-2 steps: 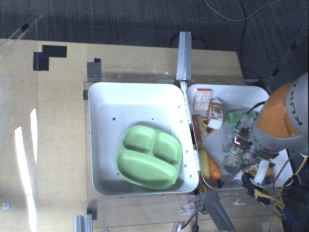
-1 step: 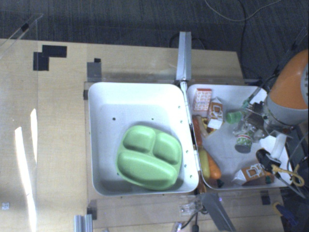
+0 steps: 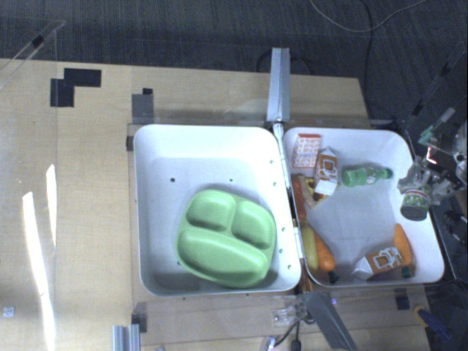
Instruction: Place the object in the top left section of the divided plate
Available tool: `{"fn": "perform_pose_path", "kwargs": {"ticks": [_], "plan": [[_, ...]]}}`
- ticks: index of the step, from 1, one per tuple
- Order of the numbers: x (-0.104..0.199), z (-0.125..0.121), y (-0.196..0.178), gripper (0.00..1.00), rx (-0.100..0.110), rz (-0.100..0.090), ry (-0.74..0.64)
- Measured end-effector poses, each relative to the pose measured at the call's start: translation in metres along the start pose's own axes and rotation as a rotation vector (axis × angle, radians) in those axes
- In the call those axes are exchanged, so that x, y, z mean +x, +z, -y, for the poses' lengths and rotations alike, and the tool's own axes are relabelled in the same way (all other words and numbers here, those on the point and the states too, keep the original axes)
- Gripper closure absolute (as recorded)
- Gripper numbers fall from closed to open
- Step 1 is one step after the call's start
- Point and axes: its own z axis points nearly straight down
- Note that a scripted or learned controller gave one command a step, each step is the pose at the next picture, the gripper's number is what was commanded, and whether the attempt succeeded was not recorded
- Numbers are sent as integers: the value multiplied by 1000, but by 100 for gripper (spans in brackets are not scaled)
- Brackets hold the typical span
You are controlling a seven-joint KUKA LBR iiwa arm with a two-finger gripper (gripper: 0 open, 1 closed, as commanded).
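Right now the gripper (image 3: 418,196) hangs at the right bin's (image 3: 351,205) right rim, above a small can (image 3: 414,205); whether it grips the can I cannot tell. Probably light, rigid, smooth-walled: pinch across its sides. Green divided plate (image 3: 227,238) waits in the left bin (image 3: 157,196).

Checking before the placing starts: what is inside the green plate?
All three sections of the green plate show bare green; nothing lies in them. The left bin floor under the plate is covered.

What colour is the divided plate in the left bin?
Light green all over, plain with no pattern; the divided plate shows best in the camera view.
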Motion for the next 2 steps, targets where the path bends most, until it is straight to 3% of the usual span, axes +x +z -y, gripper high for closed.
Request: {"fn": "perform_pose_path", "kwargs": {"ticks": [1,2], "plan": [[66,45,73,100,3,-1,-178],[11,-5,13,100,0,0,-198]]}}
